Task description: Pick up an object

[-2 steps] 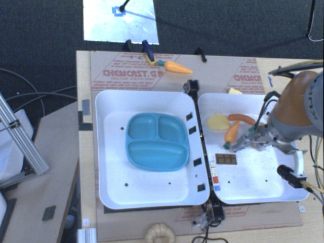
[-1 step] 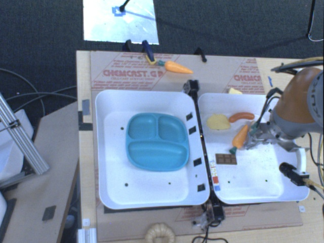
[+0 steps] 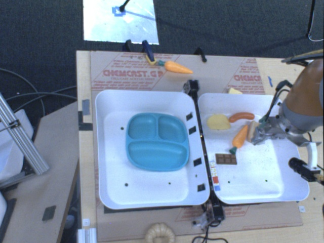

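The claw (image 3: 257,134) sits low in the right bin (image 3: 263,186), at its right half, and whether its fingers are wide or narrow cannot be told at this slant. Just to its left lies a toy carrot (image 3: 240,136), tilted, its green end toward the bin's middle; whether the claw touches it cannot be told. Above the carrot lies a sausage (image 3: 241,117), and beside that a pale yellow piece (image 3: 218,121). A brown chocolate bar (image 3: 226,159) lies below the carrot, well apart from the claw. The left bin (image 3: 109,186) holds a blue divided plate (image 3: 157,141). On the counter (image 3: 212,70) behind the bins lies a second carrot (image 3: 176,68).
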Tool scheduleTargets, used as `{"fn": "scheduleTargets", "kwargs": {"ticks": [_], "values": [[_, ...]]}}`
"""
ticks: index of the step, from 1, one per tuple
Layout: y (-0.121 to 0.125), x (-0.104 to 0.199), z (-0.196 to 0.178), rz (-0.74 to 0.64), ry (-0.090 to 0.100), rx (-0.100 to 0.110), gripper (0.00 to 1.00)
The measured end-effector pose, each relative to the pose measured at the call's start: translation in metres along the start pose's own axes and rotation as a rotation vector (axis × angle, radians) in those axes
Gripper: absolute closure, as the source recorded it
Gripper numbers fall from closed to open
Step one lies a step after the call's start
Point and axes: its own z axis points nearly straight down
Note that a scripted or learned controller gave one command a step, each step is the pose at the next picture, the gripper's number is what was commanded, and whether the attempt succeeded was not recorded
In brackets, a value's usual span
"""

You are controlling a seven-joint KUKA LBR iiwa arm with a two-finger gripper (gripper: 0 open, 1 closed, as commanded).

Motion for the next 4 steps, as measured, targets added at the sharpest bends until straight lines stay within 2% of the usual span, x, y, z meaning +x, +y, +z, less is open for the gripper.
{"fn": "scheduleTargets", "kwargs": {"ticks": [2, 3, 4], "values": [[0.010, -0.003, -0.087, -0.005, 0.000, -0.001, 1.00], [-0.003, 0.052, -0.092, -0.009, 0.002, 0.002, 1.00], [0.000, 0.102, -0.098, -0.011, 0.002, 0.000, 1.00]]}}
